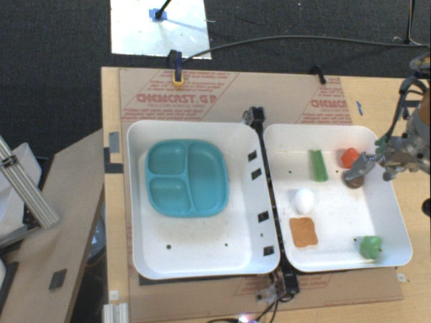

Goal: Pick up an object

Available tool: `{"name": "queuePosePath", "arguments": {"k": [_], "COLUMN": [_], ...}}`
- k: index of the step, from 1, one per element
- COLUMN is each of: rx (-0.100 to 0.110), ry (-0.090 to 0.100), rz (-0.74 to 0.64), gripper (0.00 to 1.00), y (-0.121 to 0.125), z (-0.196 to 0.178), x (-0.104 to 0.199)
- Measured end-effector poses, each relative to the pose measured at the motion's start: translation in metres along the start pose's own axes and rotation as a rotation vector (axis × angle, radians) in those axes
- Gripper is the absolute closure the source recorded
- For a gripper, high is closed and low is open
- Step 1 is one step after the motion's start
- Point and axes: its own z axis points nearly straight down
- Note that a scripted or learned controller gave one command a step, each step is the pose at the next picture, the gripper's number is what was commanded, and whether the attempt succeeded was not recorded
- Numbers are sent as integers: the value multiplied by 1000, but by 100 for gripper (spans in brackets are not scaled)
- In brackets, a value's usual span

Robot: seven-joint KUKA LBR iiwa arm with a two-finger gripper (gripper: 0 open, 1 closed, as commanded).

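The right bin (337, 140) holds several small objects. A green bar (318, 165) lies upright near its back, and a red-orange piece (349, 157) sits to its right. A white egg shape (304, 199) rests mid-bin, above a flat orange-brown square (303, 232). A green rounded object (370, 246) sits in the front right corner. My gripper (355, 175) reaches in over the bin's right wall. Its tip hangs just below the red-orange piece, and I cannot tell whether it touches it. I see nothing held in it.
The left bin (141, 247) carries a teal divided plate (186, 178). A black divider with clips (264, 194) runs between the bins. A cable (269, 40) arcs across the back of the bench, and a white sheet (158, 19) lies behind it.
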Motion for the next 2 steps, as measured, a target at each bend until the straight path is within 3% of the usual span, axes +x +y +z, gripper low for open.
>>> {"name": "queuePosePath", "arguments": {"k": [1, 2], "rx": [-10, -5], "ry": [-2, -1], "rz": [-3, 0], "gripper": [0, 0], "y": [2, 3], "z": [-5, 55], "x": [0, -6]}}
